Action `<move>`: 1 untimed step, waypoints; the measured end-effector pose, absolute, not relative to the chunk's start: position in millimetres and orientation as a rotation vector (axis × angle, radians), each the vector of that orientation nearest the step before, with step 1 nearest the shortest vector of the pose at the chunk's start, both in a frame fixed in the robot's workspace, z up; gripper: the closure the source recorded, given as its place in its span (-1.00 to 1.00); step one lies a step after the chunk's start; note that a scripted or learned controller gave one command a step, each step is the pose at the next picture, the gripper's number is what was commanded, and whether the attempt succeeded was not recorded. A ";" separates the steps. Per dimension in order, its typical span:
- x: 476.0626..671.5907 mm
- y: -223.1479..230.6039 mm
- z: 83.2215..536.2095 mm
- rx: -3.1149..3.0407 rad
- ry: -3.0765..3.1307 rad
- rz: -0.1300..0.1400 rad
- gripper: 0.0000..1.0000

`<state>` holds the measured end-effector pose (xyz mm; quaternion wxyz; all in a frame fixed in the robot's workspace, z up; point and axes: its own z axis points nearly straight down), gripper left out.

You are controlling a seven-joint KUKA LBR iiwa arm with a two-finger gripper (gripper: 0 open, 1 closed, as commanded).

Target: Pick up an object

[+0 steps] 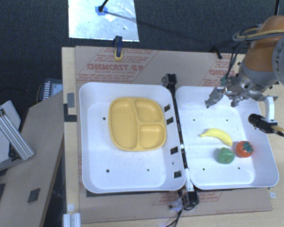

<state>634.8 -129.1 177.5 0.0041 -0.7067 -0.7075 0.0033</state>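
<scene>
In the right bin (255, 174) lie a yellow banana (217, 135), a green round fruit (225, 155) and a red tomato-like fruit (244, 148), close together toward the bin's near right. My gripper (224, 98) hangs over the far part of the right bin, above and beyond the banana, well apart from it. Its two fingers are spread, with nothing between them.
The left bin (94, 174) holds a yellow divided plate (136, 124). A black clamp bar (176, 126) runs between the two bins. A black cylindrical part (260, 122) juts over the right bin's right side. Cardboard (132, 63) lies under both bins.
</scene>
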 end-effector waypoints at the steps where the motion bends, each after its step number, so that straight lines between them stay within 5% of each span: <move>1: 637.8 -129.0 184.5 -2.219 -2.226 -0.001 -1.00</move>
